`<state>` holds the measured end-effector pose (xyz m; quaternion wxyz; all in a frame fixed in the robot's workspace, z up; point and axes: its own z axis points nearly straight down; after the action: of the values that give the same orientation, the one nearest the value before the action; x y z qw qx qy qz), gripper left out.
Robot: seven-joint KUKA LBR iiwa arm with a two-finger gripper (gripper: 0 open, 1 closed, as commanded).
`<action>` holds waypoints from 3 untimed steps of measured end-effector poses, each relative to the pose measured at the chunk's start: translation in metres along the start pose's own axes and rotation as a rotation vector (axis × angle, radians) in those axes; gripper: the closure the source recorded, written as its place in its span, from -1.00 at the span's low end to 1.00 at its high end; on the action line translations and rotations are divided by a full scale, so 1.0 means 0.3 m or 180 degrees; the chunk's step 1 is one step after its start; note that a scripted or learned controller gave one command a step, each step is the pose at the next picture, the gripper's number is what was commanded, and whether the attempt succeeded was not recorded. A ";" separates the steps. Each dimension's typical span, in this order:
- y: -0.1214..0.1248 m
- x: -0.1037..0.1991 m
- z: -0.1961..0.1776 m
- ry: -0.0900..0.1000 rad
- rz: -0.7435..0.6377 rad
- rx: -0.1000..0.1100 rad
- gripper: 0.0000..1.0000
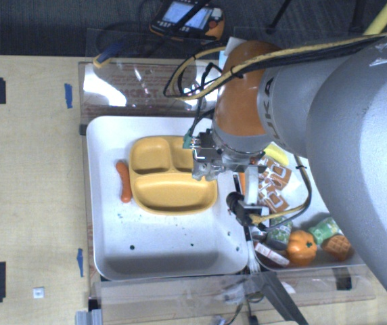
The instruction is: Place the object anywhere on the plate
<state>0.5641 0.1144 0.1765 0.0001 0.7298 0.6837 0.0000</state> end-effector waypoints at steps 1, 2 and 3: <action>-0.159 -0.099 -0.024 0.0001 -0.0135 0.0011 1.00; 0.022 0.154 0.139 0.0000 -0.0392 0.0003 1.00; 0.022 0.154 0.138 0.0000 -0.0392 0.0002 -1.00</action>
<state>0.5737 0.1602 0.1352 -0.0001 0.6863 0.7273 -0.0003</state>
